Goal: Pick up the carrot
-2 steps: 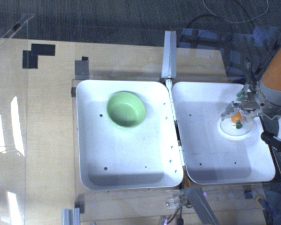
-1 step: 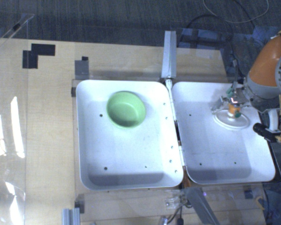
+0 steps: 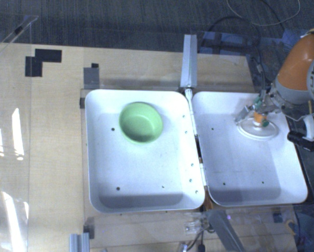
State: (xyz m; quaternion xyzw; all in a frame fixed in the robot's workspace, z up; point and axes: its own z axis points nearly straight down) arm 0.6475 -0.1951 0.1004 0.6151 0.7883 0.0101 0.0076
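I see a green bowl (image 3: 141,122) in the left bin (image 3: 141,193). In the right bin (image 3: 251,185), a small carrot (image 3: 259,118) sits on a white plate (image 3: 259,130) near the far right corner. My gripper (image 3: 261,105) hangs just over it; I cannot tell its state.

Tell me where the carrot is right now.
The carrot sits in the right bin, near its far right corner, on a small white plate, directly at the end effector.
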